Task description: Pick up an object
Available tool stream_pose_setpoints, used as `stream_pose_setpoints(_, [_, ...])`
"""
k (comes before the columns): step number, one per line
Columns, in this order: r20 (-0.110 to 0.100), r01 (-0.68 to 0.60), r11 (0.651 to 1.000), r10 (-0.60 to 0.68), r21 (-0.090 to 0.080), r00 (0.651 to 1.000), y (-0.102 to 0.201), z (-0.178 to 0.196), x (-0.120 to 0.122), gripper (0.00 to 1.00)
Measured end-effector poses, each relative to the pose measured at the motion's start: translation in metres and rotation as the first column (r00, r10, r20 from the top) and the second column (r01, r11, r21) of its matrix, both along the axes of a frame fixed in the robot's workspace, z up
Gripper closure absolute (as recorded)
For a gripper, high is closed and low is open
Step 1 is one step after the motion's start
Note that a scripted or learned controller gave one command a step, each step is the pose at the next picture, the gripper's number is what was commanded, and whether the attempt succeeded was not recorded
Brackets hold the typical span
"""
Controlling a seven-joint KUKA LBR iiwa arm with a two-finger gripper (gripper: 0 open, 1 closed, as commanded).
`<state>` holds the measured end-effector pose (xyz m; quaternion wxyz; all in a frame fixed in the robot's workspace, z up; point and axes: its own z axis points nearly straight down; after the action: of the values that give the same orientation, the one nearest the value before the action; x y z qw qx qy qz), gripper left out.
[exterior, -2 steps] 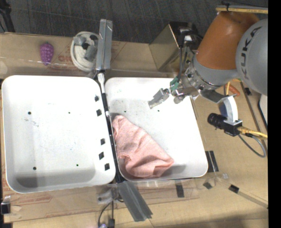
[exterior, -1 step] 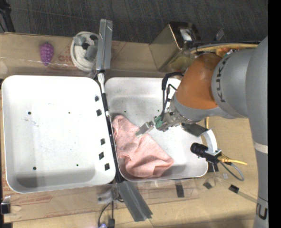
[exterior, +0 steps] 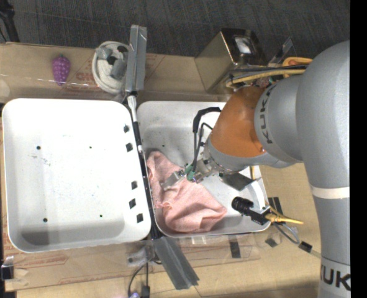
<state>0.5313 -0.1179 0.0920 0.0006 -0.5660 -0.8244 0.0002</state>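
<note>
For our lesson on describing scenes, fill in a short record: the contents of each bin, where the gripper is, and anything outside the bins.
right bin: holds a crumpled pink cloth
left bin: bare white floor with a few dark specks
gripper: low over the cloth's upper edge; contact unclear
outside the bins: small purple object on the bench, behind the left bin

Only the letters "KU" and "UK" can be read, on the grey arm point(exterior: 307, 104).
</note>
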Motion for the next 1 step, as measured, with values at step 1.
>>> stream_pose_setpoints(1, [0.001,0.161,0.987,-0.161,-0.001,0.987,0.0186,0.0004,0.029,0.0])
